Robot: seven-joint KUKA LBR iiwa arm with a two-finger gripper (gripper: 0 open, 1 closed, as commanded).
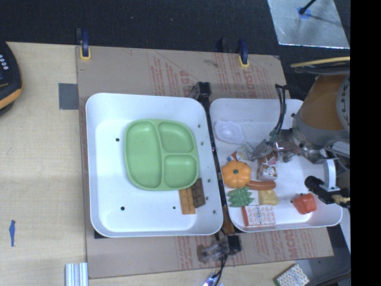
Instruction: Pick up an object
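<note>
Two bins (95, 159): toys (237, 174) crowd the right one; jaws' (262, 151) state unclear.

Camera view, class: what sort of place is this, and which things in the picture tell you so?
Probably a robotics lab test bench. A grey arm with an orange band reaches over two white bins, toy food such as a small pumpkin fills one, and clamps pin the cardboard base down.

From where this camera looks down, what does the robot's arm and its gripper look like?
The arm is a thick rounded grey body with a broad orange band above the wrist. A thin black cable loops beside it. The gripper at its tip is a small cluster of silver-grey metal parts.
</note>
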